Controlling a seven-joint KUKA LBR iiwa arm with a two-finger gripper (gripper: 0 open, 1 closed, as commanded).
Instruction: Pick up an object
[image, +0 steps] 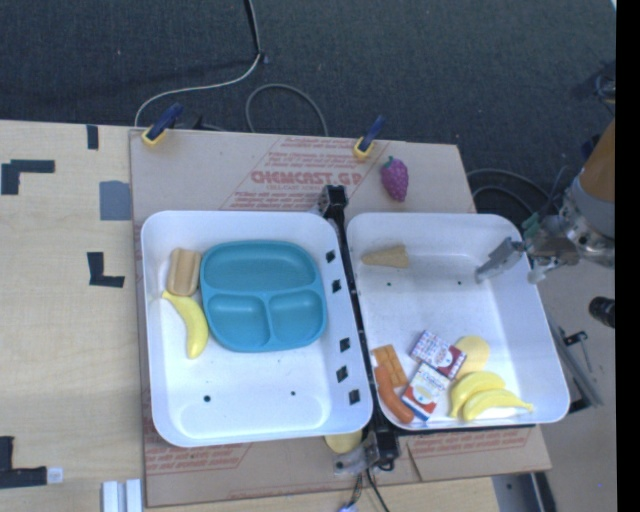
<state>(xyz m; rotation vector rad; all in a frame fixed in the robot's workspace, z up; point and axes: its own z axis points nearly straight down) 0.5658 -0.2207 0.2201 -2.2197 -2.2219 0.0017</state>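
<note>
My gripper (514, 266) hangs over the right rim of the right bin (530, 310), its fingers (495, 262) apart with nothing between them. In that bin a tan wedge (386, 257) lies at the far left. At the near end lie an orange carrot-like stick (391, 381), two small red-and-white boxes (436, 350), a round yellow fruit (473, 351) and yellow bananas (486, 396). All of these sit well away from the gripper.
The left bin (250, 410) holds a teal divided plate (265, 295), a banana (191, 324) and a tan bread piece (183, 270). A purple grape bunch (395, 178) lies on the cardboard behind the bins. Black clips line the wall between the bins (345, 300).
</note>
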